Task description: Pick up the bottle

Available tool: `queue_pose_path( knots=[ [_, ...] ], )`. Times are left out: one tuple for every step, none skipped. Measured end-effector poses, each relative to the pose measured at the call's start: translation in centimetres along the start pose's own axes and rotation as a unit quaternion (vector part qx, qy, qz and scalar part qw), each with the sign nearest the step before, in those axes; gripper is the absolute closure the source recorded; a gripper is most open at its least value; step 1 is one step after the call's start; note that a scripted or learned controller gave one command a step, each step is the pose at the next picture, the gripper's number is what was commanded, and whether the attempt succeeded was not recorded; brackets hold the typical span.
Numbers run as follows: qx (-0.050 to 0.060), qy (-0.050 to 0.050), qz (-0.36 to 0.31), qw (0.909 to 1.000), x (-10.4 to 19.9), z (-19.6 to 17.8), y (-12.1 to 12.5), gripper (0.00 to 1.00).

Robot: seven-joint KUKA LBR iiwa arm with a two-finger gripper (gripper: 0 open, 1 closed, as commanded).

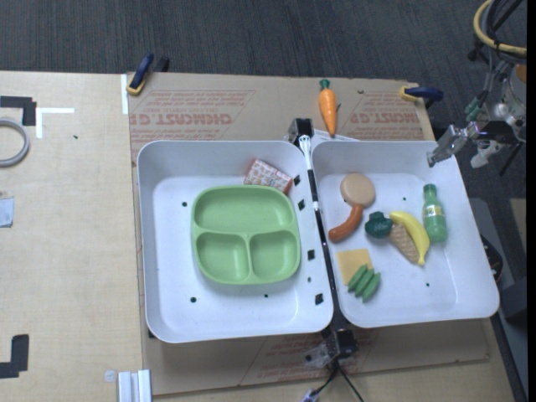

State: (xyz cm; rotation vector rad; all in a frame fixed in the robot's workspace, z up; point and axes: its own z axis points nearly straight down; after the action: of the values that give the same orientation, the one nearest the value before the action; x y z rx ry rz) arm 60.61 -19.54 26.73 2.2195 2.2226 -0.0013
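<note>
Nearest the camera, green beans [363, 282] and a cheese slice [353, 262] lie in the right bin [469, 304]. Beyond them sit a banana [414, 232], broccoli [378, 224], a sausage [346, 222] and a bun [358, 188]. The bottle [433, 213] lies just beside the banana, near the bin's right wall: small, green, with a pale label and cap pointing away. It looks light, stiff and somewhat slippery; the labelled middle seems the best hold. Farther off, the gripper [444, 146] hovers over the bin's far right corner, empty, fingers apparently spread.
</note>
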Motion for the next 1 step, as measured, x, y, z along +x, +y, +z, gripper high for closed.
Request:
queue_pose_path(
  knots=[
    [0.000, -0.001, -0.001, 1.0000, -0.02, -0.96, 0.05, 1.00]
  ],
)
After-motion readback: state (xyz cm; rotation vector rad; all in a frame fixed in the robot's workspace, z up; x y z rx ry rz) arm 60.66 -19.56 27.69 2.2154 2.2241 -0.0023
